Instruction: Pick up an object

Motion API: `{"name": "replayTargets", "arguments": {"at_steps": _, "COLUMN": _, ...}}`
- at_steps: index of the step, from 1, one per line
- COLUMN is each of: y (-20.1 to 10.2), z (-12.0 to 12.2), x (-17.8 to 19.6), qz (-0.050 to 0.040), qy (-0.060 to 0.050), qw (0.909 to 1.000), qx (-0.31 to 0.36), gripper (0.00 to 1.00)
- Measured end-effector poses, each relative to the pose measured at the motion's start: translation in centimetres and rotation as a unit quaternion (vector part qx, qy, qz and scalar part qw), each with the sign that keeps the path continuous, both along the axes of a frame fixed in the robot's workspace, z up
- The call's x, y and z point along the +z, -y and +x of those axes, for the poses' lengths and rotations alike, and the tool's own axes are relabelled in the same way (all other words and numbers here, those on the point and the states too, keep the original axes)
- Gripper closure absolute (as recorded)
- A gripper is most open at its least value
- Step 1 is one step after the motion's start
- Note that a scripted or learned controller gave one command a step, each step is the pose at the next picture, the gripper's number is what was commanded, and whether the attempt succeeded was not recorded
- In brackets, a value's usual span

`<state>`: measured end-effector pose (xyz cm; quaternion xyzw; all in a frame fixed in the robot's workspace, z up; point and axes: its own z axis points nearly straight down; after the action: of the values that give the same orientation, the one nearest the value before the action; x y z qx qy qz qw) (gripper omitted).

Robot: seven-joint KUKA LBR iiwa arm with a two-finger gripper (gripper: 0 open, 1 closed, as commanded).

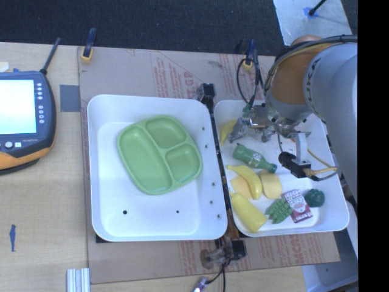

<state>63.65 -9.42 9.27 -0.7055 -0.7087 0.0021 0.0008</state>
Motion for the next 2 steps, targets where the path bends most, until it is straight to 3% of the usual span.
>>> {"name": "replayTargets", "arguments": {"at_steps": 1, "y": 0.32, "z": 1.71, "x": -0.05, "qz": -0.0019, "qy": -0.005, "qw": 1.0, "qx": 0.0, "gripper": 0.0}}
{"name": "replayTargets", "arguments": {"at_steps": 2, "y": 0.43, "z": 1.73, "x": -0.06, "qz": -0.0011, "qy": -0.005, "qw": 1.0, "qx": -0.001, "gripper": 0.0}}
